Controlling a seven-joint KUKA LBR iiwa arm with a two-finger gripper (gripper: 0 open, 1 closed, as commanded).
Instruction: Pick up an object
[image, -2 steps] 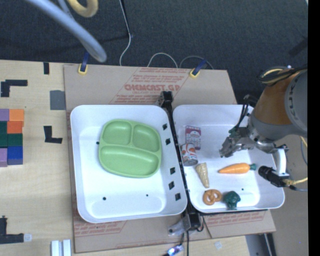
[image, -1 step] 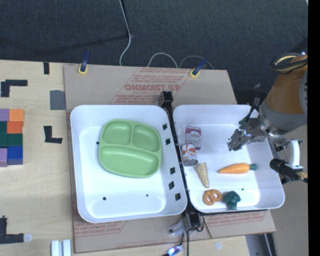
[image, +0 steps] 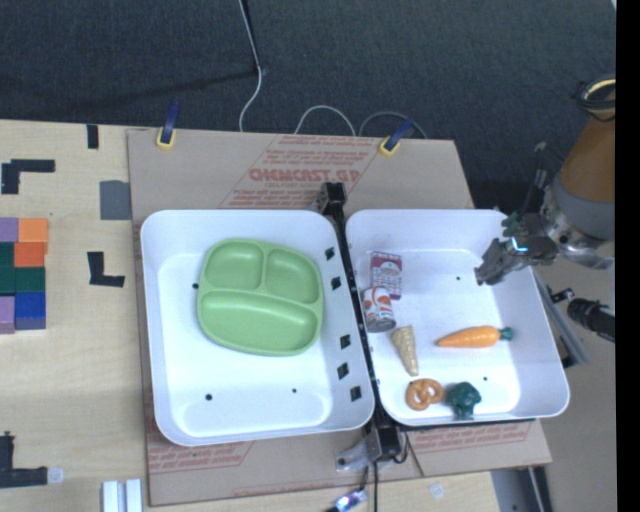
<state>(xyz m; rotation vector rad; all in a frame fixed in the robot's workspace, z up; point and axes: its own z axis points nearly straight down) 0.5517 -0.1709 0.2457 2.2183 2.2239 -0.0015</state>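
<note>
The carrot (image: 468, 338) lies in the right bin (image: 530, 400), below and slightly left of the gripper (image: 492, 268), whose dark fingers hang over the bin's upper right part holding nothing, their spread too blurred to tell, with the can (image: 381, 290) well to their left.

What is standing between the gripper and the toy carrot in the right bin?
Nothing visible. The gripper hovers over the right bin's upper right part, and the carrot lies below it in the view, with bare white floor between them. The can, cone, pretzel and broccoli lie aside.
</note>
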